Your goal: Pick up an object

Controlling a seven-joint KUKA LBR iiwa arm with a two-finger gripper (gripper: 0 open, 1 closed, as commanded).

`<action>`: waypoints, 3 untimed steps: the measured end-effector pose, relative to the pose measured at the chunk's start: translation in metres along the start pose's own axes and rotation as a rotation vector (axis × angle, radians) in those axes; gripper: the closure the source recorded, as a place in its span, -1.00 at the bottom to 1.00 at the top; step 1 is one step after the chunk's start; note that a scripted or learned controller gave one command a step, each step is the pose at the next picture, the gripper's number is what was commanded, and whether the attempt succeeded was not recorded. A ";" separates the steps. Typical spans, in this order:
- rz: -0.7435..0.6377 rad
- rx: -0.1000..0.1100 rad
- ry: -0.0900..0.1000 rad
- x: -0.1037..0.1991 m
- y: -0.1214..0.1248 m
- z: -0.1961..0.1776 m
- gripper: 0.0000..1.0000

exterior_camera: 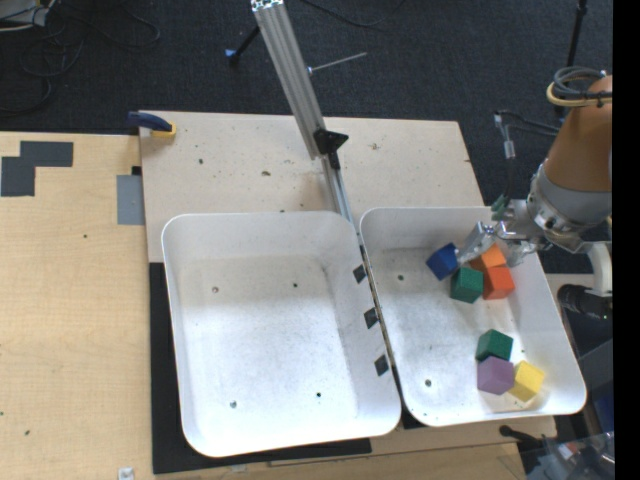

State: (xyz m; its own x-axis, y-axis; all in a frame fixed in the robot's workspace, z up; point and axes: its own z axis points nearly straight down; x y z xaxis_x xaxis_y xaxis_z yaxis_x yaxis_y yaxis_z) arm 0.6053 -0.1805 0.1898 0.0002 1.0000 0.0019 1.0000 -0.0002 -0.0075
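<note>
The right bin point(420, 388) holds several small blocks. A blue block point(442, 261), a green block point(466, 285) and an orange block point(496, 274) cluster near its upper right. A second green block point(494, 345), a purple block point(494, 375) and a yellow block point(528, 380) lie toward its lower right corner. My gripper point(489, 240) hangs at the upper cluster, just above the orange block and right of the blue one. Its metal fingers blend with the blocks.
The left bin point(200, 248) sits beside the right one, with black clips along the shared rim. A slanted aluminium bar point(300, 93) rises from behind the bins. The arm's orange band point(585, 148) is at the right edge.
</note>
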 end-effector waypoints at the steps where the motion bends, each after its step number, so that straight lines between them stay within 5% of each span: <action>1: 0.002 0.002 0.001 0.002 -0.001 0.065 -1.00; 2: 0.007 -0.003 0.000 0.000 0.000 0.051 1.00; 3: 0.002 -0.010 -0.003 -0.010 -0.001 -0.002 1.00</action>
State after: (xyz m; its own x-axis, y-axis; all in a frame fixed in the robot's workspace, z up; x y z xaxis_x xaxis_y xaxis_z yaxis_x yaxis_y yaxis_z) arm 0.6045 -0.1904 0.1914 0.0023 1.0000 -0.0013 1.0000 -0.0023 0.0022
